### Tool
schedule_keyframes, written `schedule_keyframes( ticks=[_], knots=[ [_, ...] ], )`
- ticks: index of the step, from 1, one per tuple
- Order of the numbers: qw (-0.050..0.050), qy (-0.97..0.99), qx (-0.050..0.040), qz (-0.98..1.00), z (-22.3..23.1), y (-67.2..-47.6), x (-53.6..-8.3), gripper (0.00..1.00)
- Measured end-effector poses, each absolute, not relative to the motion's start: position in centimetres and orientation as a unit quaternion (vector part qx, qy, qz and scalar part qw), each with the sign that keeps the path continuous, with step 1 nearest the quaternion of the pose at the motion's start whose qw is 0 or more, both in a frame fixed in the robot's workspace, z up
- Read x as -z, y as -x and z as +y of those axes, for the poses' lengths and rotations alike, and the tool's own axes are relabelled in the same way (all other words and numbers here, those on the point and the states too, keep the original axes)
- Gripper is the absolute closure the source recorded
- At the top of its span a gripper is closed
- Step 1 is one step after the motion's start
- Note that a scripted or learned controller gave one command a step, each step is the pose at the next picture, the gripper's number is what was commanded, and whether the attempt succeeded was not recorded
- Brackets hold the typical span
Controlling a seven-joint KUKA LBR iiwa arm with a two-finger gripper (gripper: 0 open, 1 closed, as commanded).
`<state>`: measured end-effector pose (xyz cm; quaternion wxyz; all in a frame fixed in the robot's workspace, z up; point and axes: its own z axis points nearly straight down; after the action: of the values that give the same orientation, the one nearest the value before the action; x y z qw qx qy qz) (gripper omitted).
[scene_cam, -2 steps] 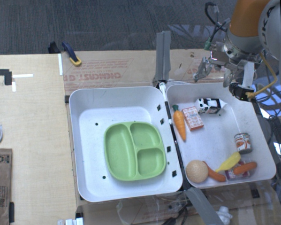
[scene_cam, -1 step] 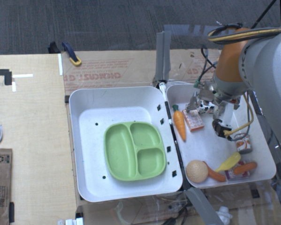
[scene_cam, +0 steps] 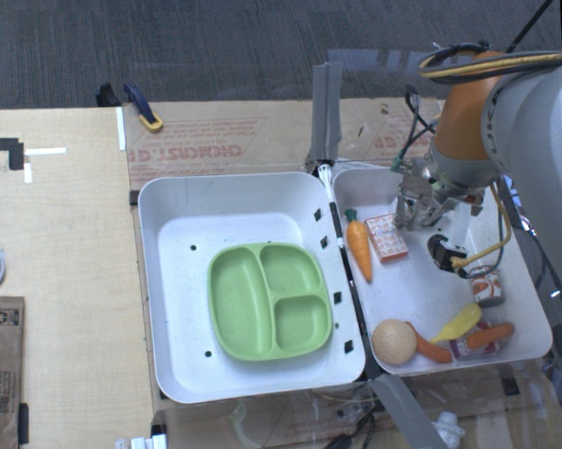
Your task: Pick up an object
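My gripper (scene_cam: pixel 414 214) hangs low in the right bin (scene_cam: pixel 411 287), near its back wall. Just left of it lies a small pink and white box (scene_cam: pixel 387 239), and beside that an orange toy carrot (scene_cam: pixel 359 247) with a green top. Along the bin's front sit a tan round ball (scene_cam: pixel 394 341), a yellow banana (scene_cam: pixel 458 321), another orange carrot (scene_cam: pixel 435 352) and a red-orange piece (scene_cam: pixel 490 334). A small can (scene_cam: pixel 486 287) stands at the right wall. I see nothing clearly between the fingers.
The left bin (scene_cam: pixel 171 272) holds a green divided plate (scene_cam: pixel 270 300). A grey post (scene_cam: pixel 325 113) rises behind the divide between the bins. A black and yellow cable (scene_cam: pixel 461 255) loops beneath the wrist. A blue and yellow clamp (scene_cam: pixel 143 109) lies on the bench at the back left.
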<state>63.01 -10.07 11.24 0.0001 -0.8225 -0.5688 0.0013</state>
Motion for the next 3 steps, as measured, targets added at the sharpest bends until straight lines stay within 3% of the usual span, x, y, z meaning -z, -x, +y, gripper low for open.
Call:
schedule_keyframes(
  ticks=[1, 2, 3],
  knots=[
    [-0.001, 0.805, -0.0003, -0.594, -6.6, -65.9, -22.4, 1.0],
    [0.0, 0.805, -0.0012, -0.593, -6.6, -65.9, -22.3, 0.0],
    [0.001, 0.76, -0.0016, -0.65, -9.4, -65.8, -13.9, 0.0]
  ],
)
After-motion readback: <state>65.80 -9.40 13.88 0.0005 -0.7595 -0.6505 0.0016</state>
